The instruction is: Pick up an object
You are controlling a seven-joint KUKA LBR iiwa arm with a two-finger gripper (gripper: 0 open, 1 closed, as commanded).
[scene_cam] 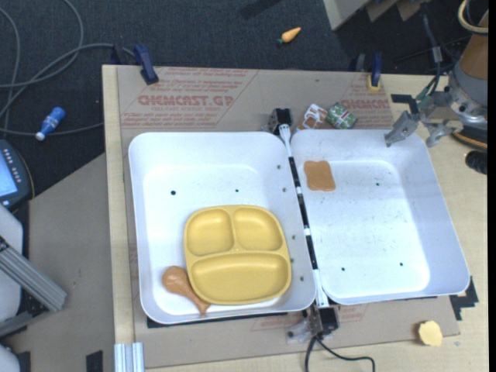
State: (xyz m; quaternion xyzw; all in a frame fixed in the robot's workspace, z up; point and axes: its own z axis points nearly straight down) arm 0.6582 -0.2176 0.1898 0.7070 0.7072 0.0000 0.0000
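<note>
Arm is cut off at 3 o'clock edge; gripper (419, 127) fingers spread, holding nothing. Drumstick (183, 286) partly under yellow tray (236, 254), thin end pointing approx. 5 o'clock.

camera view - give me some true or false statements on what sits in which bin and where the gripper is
1. The yellow divided plate lies in the left bin. True.
2. The brown toast slice lies in the left bin. False: it lies in the right bin, near its far left corner.
3. The gripper grips the toast slice. False: it is at the right bin's far right edge, apart from the toast.
4. An orange drumstick lies beside the plate's near left corner. True.
5. A yellow piece lies on the bench outside both bins. True.
</note>
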